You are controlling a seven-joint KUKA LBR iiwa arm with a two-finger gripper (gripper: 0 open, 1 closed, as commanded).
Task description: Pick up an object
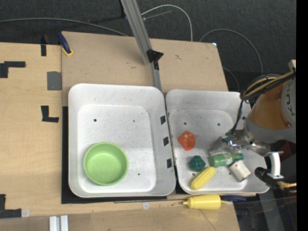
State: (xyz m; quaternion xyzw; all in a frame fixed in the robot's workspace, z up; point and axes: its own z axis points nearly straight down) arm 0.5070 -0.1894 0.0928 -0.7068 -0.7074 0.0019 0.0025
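Observation:
The right bin (pixel 202 102) holds several small objects. An orange block (pixel 186 140) lies near its middle, with a dark green lump (pixel 196 163) just in front of it. A yellow corn cob (pixel 202 177) rests by the front wall. A green bottle (pixel 225 159) lies on its side next to a white cylinder (pixel 239 170). My gripper (pixel 228 143) reaches in from the right and hangs just behind and above the green bottle. Nothing is visibly held in it.
The left bin (pixel 115 93) contains a green bowl (pixel 105 163) in its front left corner. A slanted metal pole (pixel 139 25) crosses above the bins at the back. A yellow clamp handle (pixel 206 202) lies at the bench's front edge.

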